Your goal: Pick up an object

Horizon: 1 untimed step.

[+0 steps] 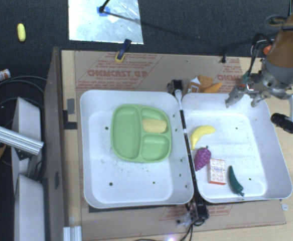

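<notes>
My gripper (244,99) hangs over the far edge of the right bin (267,149), its two fingers (231,100) spread open with nothing between them. In that bin lie a yellow banana (202,133), a bunch of purple grapes (202,157), a small red and white box (216,171) and a dark green vegetable (235,180). All of them sit toward the bin's left and near side, well away from the gripper. The left bin (101,185) holds a green divided plate (136,142) with a yellow food piece (155,126) in its far right compartment.
An orange toy (207,86) lies on the cardboard behind the bins, next to a black clamp (176,87) at the divider's far end. A black part of the arm (287,122) juts over the right bin's right wall. Cables and metal rails lie off the bench at left.
</notes>
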### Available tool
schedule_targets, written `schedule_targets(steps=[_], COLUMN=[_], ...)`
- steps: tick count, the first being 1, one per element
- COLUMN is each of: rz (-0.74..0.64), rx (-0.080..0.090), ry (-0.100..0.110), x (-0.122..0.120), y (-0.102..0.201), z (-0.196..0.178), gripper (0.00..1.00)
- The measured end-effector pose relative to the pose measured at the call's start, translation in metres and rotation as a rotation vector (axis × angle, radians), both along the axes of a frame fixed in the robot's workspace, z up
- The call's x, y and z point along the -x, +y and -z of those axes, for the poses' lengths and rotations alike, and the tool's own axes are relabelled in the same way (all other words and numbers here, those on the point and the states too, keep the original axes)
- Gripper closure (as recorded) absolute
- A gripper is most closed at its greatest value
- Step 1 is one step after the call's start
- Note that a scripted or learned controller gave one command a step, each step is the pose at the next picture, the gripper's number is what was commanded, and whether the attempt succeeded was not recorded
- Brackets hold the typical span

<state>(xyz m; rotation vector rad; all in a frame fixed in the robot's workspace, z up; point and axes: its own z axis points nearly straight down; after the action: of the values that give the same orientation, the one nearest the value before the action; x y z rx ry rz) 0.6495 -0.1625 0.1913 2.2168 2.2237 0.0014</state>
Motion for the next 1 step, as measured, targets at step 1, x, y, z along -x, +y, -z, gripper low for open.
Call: schedule_targets(steps=[1], rz=[0.006], rx=[0.0], ry=[0.006], x=[0.053], y=[-0.0363], z=[0.0372], gripper=[0.0])
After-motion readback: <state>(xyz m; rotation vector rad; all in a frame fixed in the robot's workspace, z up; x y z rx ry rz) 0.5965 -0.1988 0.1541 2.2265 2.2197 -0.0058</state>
